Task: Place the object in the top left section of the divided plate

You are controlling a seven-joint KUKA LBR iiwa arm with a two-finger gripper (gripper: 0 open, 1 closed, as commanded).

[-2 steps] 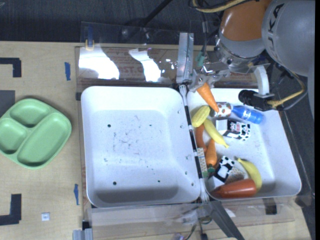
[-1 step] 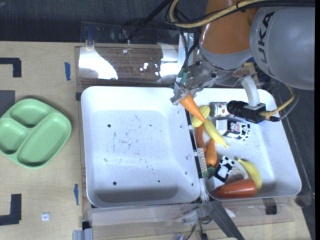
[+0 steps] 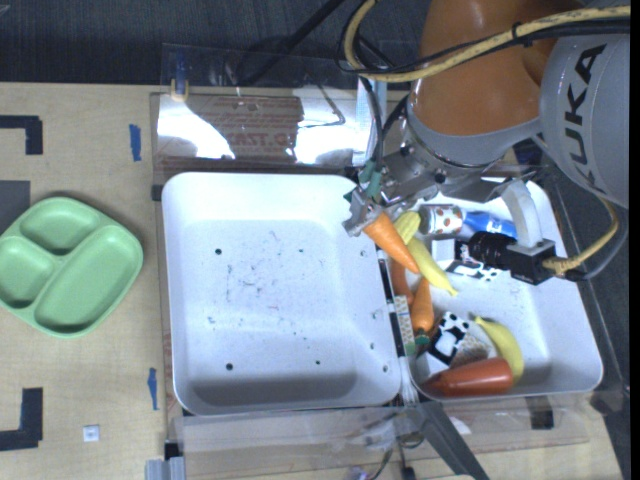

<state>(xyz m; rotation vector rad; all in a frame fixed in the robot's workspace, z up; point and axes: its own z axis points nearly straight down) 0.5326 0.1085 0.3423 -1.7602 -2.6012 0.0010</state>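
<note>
Camera view is looking down on a wooden worktop (image 3: 80, 388) where two white bins are sitting side by side, and the arm (image 3: 500, 68) is reaching in from the right over the seam between them. The left bin (image 3: 260, 268) is lying bare apart from a few specks, while the right bin (image 3: 570, 358) is holding the clutter: a banana (image 3: 505, 343), a red pepper-like piece (image 3: 470, 376), a black-and-white patterned block (image 3: 455, 333) and a blue-capped tube (image 3: 465, 220), all heaped loosely as a pile to pick from. The end effector (image 3: 368, 206) is hanging just above the dividing rim, and a carrot (image 3: 395, 253) is sitting with its broad top between the fingers, its tip slanting down and right toward the pile; a yellow corn-like piece (image 3: 420, 253) is lying against it, so I am guessing the carrot is being drawn out of the heap at a tilt rather than held square. The fingers are looking closed down narrowly on the carrot's top, though the wrist is shading them and the hold could be shallow. The green plate (image 3: 70, 265) is waiting well apart on the far left of the worktop, and its top left section (image 3: 58, 223) is lying unfilled, so the whole carry across the left bin is yet to come.
</note>
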